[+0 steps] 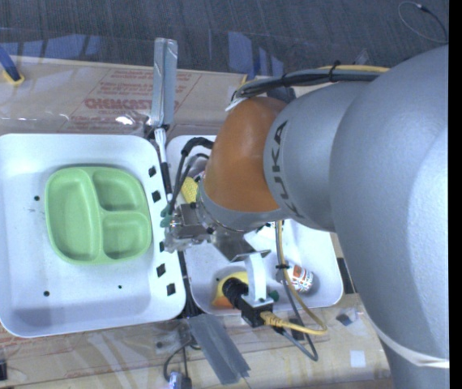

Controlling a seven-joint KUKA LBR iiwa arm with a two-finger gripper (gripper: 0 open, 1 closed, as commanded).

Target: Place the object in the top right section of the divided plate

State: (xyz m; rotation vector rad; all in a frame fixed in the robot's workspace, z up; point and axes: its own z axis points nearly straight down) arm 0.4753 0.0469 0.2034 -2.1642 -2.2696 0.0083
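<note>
A light green divided plate (99, 214) lies in the left white bin (20, 298), with one long section on its left and two smaller ones on its right. All its sections look bare. My gripper (181, 228) hangs low over the left edge of the right bin (322, 297), close to the wall between the bins. The wrist and the orange band hide most of it. A yellow object (189, 190) peeks out just behind the gripper in the right bin.
In the right bin, an orange and yellow object (231, 287) lies near the front and a small red and white one (300, 279) sits at the front right. The big grey arm covers most of that bin. A grey metal post (164, 79) stands behind the bins.
</note>
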